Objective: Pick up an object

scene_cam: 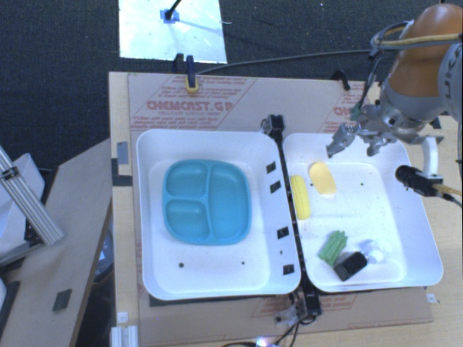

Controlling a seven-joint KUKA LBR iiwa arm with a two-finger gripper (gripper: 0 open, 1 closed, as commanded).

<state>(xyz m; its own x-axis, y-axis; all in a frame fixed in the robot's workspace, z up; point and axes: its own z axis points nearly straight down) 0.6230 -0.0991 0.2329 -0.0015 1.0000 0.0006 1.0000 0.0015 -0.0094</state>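
Hovering spread and empty at the right bin's (pixel 427 244) far rim, the gripper (pixel 358 142) might, I'd guess, overshoot the yellow piece (pixel 323 178).

Grey robot arm (pixel 423 85) with a rounded orange band, thin cables looping beside it, ending in a metallic two-finger gripper (pixel 358 142).

From where I'm standing, the single camera is hanging high above the bench (pixel 217 96), looking down at a slant and taking in both white bins (pixel 217 139) side by side, with the arm (pixel 427 56) coming in from the far right.
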